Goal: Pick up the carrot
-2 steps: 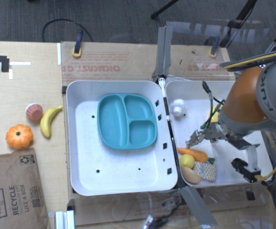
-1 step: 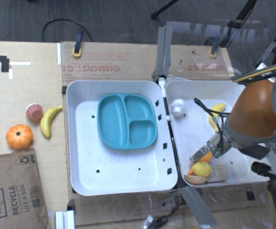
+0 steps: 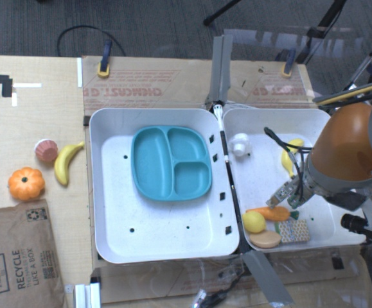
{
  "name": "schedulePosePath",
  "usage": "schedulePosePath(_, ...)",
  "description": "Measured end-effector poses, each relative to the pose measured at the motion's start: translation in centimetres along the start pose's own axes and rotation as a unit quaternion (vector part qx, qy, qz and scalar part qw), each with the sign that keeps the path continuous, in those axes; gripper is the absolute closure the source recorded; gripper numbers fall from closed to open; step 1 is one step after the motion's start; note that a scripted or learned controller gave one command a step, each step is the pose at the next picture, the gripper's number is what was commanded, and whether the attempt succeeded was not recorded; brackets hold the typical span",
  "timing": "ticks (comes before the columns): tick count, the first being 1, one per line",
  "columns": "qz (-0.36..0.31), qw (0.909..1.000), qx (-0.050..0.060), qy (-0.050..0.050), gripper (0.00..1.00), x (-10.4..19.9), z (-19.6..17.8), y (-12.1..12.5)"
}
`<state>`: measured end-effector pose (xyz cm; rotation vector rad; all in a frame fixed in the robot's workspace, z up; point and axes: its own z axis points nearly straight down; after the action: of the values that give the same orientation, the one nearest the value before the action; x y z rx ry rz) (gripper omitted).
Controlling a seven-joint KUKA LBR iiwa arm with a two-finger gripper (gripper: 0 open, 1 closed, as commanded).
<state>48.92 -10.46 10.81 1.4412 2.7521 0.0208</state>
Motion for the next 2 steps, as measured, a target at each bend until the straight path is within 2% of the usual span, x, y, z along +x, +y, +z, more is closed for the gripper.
schedulePosePath(1,0.091,0.9956,0.016,0.011,1.0,8.0,-8.4,4.6)
schedulePosePath(2,-0.008,0.9998,0.014,0.012,1.0,3.0,-8.4,1.1)
